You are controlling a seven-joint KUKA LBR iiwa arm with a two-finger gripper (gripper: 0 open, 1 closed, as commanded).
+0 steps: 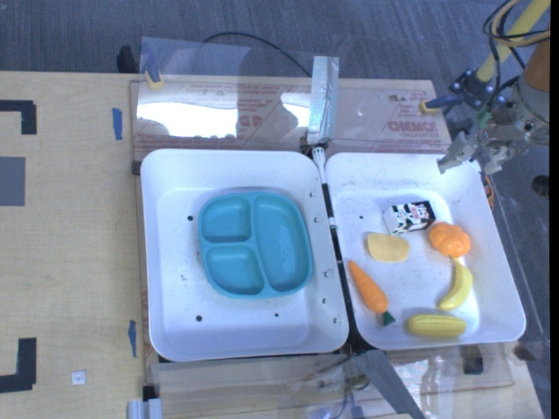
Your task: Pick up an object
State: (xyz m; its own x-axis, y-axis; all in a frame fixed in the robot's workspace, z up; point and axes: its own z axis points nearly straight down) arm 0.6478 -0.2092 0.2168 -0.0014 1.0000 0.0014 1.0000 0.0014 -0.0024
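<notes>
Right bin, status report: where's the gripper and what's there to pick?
Gripper above right bin's far corner, holding nothing. Carrot, banana, orange lie untouched. Path clear.

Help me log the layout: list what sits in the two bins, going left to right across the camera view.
Blue divided plate → toy carrot → pale yellow chip-like piece → black-and-white packet. Further right, the orange, banana and yellow lemon-like piece overlap in position, so their order is unclear.
</notes>
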